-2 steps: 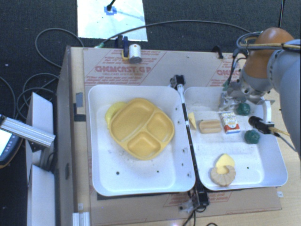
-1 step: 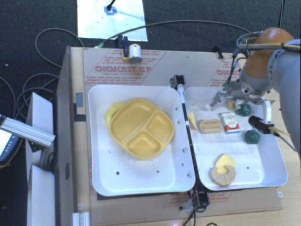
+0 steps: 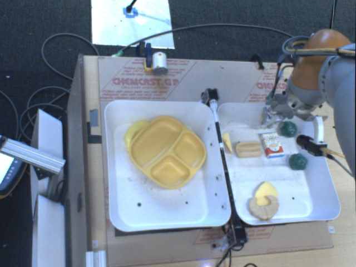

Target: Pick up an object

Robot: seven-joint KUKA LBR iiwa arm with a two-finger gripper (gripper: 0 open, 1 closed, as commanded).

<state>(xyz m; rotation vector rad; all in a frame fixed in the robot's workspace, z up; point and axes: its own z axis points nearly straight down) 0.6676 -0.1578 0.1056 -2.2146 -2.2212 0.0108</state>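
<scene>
In the camera view the grey arm's pincer [image 3: 272, 115] hangs low over the right shallow white bin [image 3: 322, 204] near its far edge; whether it is parted or closed I cannot tell. The small red-and-white carton [image 3: 272, 144] lies just beside it at six o'clock, with a dark green round ball [image 3: 287, 129] at four o'clock.

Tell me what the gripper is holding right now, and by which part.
It cannot be told. The gripper sits low over the far end of the right bin, near a green ball, but no object is visible between its fingers.
</scene>
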